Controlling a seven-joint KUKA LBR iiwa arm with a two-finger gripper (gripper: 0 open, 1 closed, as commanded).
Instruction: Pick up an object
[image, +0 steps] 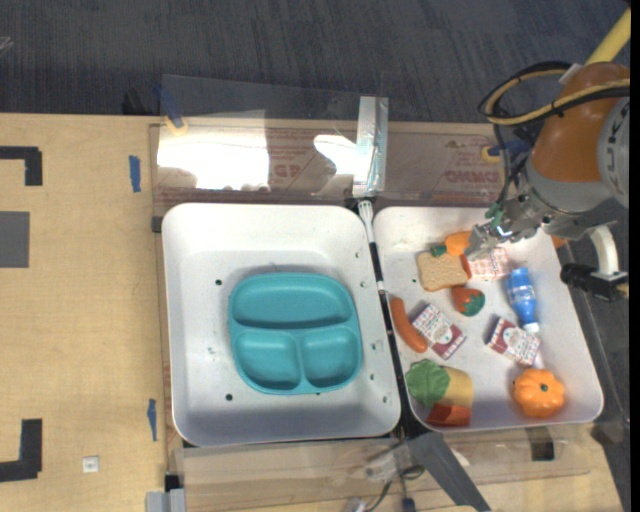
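The gripper (497, 228) hangs low over the far part of the right white bin (585, 345); whether its fingers are parted or closed cannot be told. Just beside it lie a small orange plastic toy piece (457, 243) and a tan toast-shaped toy slice (441, 270). The slice is probably light, stiff and flat; take it across its thin edges. A teal divided plate (294, 333) occupies the left white bin (190, 240).

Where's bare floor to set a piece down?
Left white bin: bare floor all around the teal divided plastic tray. Right white bin is crowded; one small gap lies between the orange toy pumpkin and green-topped toy block.
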